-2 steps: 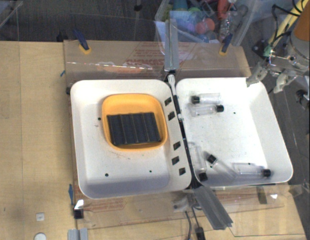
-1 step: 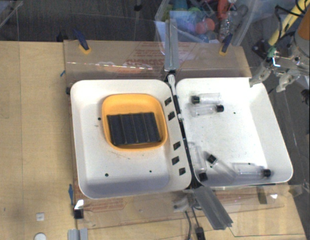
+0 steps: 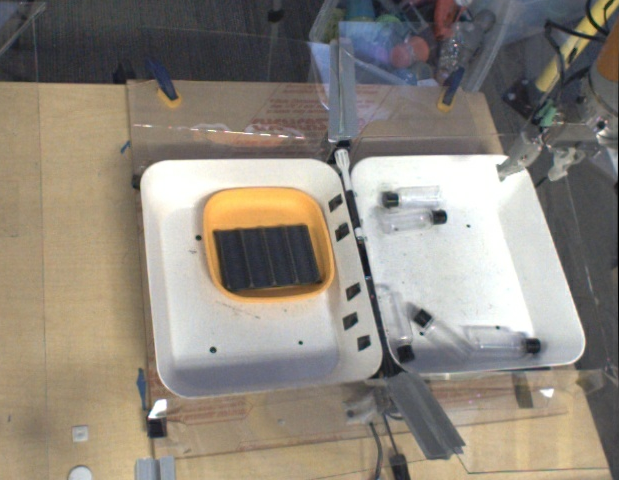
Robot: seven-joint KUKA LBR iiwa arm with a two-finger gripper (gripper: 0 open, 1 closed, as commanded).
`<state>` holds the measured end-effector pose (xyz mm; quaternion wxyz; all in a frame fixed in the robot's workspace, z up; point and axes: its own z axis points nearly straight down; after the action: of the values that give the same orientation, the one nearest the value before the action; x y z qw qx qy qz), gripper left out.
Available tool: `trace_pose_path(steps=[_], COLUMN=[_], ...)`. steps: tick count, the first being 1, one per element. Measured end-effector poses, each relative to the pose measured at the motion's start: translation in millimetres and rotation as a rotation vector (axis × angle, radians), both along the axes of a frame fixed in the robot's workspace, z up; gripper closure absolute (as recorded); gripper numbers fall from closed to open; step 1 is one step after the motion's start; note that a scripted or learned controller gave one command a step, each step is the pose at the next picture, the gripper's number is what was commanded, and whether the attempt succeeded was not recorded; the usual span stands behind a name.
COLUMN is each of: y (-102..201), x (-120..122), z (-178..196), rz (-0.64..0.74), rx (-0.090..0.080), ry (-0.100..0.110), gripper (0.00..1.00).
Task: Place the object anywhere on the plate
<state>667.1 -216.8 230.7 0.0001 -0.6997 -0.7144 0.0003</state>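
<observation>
On the tan bench (image 3: 49,268) in front of me sit two shallow white bins side by side, touching along their inner rims. One left bin (image 3: 174,348), one right bin (image 3: 509,268). Behind them stands one clear box (image 3: 419,18) full of coloured odds and ends, and two blue clamps (image 3: 167,90) grip the sheet at the back edge.

One orange plate (image 3: 264,200) lies in the left bin, toward its far half. My task's thing, a single dark block (image 3: 267,256), rests flat on that plate, covering most of its floor and sitting toward its near rim. It is a charcoal rectangle, ribbed with lengthwise grooves into about five bars.

In the right bin lie small clear tubes (image 3: 409,199) with black caps. I count four, perhaps five, since their glassy bodies nearly vanish against the white. Two lie together near the far left corner, and the rest are strung along the near edge.

My gripper (image 3: 537,156) hangs over the far right corner of the right bin, well apart from the plate, with nothing in it that I can see. Whether it is open or closed I cannot tell.
</observation>
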Motion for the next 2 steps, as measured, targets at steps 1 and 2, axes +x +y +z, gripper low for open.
trace_pose_path(steps=[1, 2], y=[-5.1, -4.5], x=[0.6, 0.9], z=[2.1, 3.1], rz=[0.007, 0.048], rx=[-0.002, -0.003], ry=[-0.004, -0.003], gripper=[0.00, 0.00])
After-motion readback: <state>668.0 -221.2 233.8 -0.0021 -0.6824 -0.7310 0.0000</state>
